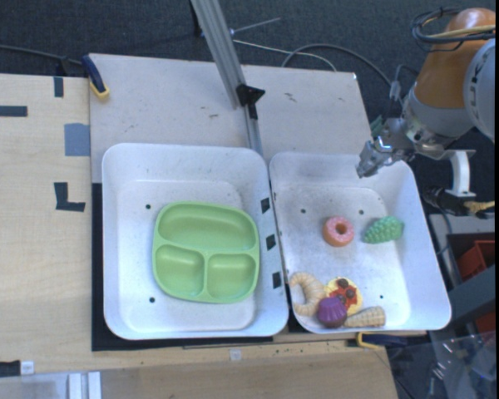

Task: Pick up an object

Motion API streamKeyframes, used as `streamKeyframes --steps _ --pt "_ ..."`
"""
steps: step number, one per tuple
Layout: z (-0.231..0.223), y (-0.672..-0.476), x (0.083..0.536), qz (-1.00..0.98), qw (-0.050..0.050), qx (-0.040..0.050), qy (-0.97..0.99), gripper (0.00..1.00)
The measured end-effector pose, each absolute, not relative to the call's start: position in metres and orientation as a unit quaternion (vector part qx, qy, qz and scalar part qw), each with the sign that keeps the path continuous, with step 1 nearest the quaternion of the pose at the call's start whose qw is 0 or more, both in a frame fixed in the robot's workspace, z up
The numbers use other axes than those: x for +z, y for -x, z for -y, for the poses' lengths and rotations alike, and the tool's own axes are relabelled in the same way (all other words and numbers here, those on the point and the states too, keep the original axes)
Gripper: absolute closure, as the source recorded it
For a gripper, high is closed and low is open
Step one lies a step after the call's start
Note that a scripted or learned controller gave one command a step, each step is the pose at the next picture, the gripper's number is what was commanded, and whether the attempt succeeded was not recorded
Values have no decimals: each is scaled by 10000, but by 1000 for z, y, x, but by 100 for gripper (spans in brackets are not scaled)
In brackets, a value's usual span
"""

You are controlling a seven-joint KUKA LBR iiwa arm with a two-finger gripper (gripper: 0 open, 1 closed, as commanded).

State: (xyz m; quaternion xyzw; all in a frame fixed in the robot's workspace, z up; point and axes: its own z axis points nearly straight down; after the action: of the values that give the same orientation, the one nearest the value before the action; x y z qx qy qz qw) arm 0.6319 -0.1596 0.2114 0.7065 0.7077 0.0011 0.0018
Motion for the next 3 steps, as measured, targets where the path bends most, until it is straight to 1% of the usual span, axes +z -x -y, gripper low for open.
streamKeyframes --steps 1,2,3 --pt "159 -633 265 -7079 23 13 -7063 100" --pt "118 -621 262 -7086 -5 -1 -7056 100" --pt "69 -602 264 -7091 -13 -1 -7051 100"
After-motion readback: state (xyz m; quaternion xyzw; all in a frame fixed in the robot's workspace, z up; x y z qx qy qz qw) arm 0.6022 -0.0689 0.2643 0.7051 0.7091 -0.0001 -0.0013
